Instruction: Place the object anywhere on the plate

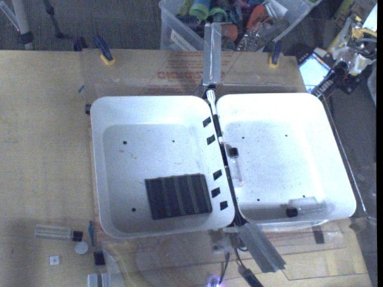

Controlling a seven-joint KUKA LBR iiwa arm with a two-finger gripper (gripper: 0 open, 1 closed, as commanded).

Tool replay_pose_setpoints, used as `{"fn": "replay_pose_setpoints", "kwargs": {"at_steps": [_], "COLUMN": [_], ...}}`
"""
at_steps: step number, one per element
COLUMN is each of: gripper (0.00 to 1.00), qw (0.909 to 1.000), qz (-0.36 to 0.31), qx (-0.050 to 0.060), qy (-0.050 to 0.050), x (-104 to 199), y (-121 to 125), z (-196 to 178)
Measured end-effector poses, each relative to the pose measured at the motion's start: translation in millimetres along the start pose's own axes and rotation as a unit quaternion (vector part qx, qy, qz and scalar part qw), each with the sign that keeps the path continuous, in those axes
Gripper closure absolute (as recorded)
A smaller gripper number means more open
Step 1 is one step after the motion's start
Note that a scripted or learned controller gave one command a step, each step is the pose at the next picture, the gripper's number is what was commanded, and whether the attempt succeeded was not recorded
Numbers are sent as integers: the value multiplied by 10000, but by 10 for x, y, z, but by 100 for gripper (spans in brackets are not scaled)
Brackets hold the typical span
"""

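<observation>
1. A clear tube (306,207) with a dark cap lies on its side in the right bin (336,154), against the near wall towards the right corner.
2. A second clear tube (234,164) (also dark at one end) lies in the same bin just beside the divider between the bins, well apart from the first.
3. The black ridged plate (178,196) lies flat in the left bin (97,178), near its front wall, with nothing on it.
4. Both bins sit on the wooden bench (42,130); behind them stands a clear tub (239,8) of colourful odds and ends.
</observation>
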State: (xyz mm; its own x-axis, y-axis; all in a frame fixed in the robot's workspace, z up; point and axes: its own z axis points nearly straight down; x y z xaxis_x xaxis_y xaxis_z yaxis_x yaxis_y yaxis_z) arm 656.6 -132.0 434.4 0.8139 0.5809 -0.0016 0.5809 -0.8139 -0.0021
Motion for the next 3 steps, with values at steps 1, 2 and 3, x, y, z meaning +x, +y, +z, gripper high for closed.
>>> {"fn": "replay_pose_setpoints", "kwargs": {"at_steps": [1,2,3], "gripper": [100,100,100], "qw": [9783,9980,9860], "qz": [2070,627,1666], "qx": [-13,-13,17], "qy": [20,7,-6], "x": [22,-446,-52], "y": [-23,577,-17], "z": [-3,1,0]}}
